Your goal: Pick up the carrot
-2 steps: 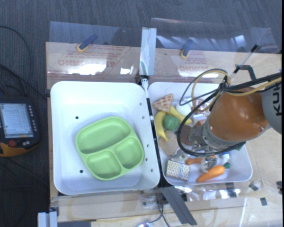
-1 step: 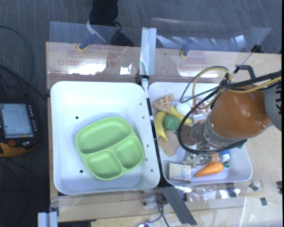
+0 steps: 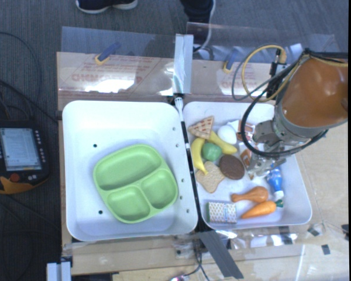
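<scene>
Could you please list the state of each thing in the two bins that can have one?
carrot: lying flat near the right bin's front edge, not gripped
gripper: low over the right bin, beside the brown cookie
green tray: lying flat in the left bin, right way up
banana: lying along the divider
blue bottle: lying on its side

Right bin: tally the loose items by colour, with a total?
Orange: 2, the carrot and the drumstick.
Yellow: 1, the banana.
Green: 1, a round green ball.
White: 1, the egg.
Brown or tan: 3, the chocolate cookie, a cracker and a waffle wedge.
Blue: 1, the bottle.
Patterned: 1, the small packet.
Total: 10 countable; the gripper may hide more.
</scene>
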`<state>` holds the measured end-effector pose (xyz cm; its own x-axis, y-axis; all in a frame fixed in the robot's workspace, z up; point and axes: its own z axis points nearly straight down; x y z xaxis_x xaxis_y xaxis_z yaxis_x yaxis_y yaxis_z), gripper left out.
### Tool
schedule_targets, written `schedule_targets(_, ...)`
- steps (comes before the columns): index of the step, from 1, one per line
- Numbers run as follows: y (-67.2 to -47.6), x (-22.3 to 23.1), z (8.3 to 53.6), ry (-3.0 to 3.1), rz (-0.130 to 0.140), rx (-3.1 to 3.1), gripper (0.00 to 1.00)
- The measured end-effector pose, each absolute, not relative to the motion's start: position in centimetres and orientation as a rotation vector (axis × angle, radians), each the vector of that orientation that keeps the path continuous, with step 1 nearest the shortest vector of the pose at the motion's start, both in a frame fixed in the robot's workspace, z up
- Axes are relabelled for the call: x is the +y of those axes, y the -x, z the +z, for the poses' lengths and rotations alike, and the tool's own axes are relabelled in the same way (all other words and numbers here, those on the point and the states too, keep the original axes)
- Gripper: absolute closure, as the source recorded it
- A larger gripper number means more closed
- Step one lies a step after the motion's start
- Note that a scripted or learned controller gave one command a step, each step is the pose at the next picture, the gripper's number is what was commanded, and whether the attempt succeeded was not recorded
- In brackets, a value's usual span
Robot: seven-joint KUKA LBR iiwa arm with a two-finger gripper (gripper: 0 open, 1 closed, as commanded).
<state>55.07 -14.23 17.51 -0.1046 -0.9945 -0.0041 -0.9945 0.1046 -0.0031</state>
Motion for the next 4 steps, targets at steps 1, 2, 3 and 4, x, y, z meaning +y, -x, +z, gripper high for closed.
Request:
schedule_targets(1, -54.2, -21.2, 30.4, 2.358, -0.005, 2.068, 1.00)
schedule_targets(2, -54.8, -19.6, 28.1, 2.814, 0.009, 1.385, 1.00)
schedule_targets(3, -59.0, -20.3, 22.3, 2.962, 0.010, 1.028, 1.00)
schedule_targets(4, -66.8, -16.6, 16.5, 3.017, 0.013, 0.853, 1.00)
